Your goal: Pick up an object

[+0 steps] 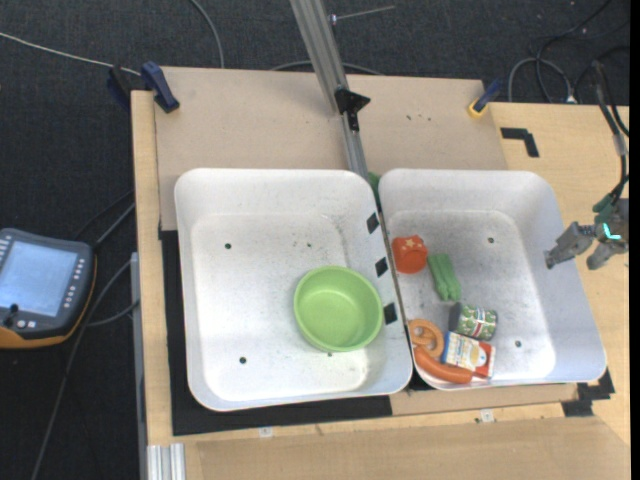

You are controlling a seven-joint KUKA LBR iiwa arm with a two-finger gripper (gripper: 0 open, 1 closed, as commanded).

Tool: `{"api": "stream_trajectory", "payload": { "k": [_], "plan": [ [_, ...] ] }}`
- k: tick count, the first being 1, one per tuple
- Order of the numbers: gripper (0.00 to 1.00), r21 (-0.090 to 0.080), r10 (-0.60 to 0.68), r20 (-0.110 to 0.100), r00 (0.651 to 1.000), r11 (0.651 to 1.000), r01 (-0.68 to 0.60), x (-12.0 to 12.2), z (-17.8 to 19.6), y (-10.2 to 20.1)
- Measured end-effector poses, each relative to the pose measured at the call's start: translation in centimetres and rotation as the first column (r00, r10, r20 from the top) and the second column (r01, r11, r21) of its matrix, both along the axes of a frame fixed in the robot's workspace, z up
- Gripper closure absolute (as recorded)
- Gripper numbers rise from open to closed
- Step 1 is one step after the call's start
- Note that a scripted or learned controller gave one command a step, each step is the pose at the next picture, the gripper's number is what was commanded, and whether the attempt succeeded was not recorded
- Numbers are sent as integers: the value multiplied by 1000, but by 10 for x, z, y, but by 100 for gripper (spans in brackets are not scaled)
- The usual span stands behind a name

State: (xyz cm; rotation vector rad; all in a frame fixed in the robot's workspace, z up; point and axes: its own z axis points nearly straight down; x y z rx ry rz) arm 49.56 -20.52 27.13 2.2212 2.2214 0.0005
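Note:
My gripper hangs at the right edge of the right bin, with its two grey fingers spread and nothing between them. The objects lie to its left in that bin: a red-orange cup, a green block, a small green-labelled can, a red and white carton, a pretzel-like piece and an orange sausage shape. In the left bin a light green bowl sits near the divider.
A slanted metal pole crosses above the bench toward the gap between the bins. Blue and yellow clamps hold the board's far corners. A teach pendant lies off the bench at left.

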Motion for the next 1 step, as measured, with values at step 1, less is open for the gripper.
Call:
{"api": "stream_trajectory", "payload": {
  "k": [1],
  "plan": [
    [0,0,0,0,1000,1000,0,0,0,0]
  ]
}}
